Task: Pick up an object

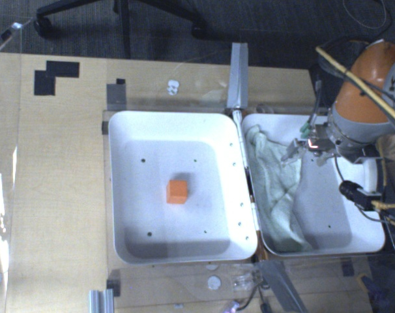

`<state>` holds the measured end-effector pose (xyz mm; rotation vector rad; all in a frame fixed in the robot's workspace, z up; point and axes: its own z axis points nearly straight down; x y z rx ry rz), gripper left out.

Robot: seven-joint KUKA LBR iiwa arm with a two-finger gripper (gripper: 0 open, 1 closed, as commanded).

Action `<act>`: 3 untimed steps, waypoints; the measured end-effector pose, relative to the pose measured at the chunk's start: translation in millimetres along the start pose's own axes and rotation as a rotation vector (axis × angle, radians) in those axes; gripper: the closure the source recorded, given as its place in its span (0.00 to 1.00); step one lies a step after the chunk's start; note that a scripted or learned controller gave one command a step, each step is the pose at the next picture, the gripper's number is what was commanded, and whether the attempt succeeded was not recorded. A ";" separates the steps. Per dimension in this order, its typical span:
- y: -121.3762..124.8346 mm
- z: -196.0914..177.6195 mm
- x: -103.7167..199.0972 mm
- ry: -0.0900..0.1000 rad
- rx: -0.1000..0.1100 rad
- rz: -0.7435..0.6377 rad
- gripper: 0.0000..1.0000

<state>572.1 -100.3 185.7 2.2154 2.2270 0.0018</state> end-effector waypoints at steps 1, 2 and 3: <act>0.2 82.7 -3.3 0.000 0.000 -0.233 0.00; 1.9 71.5 -2.5 0.000 -0.005 -0.234 1.00; 44.0 -51.0 18.9 -0.002 -0.005 -0.060 1.00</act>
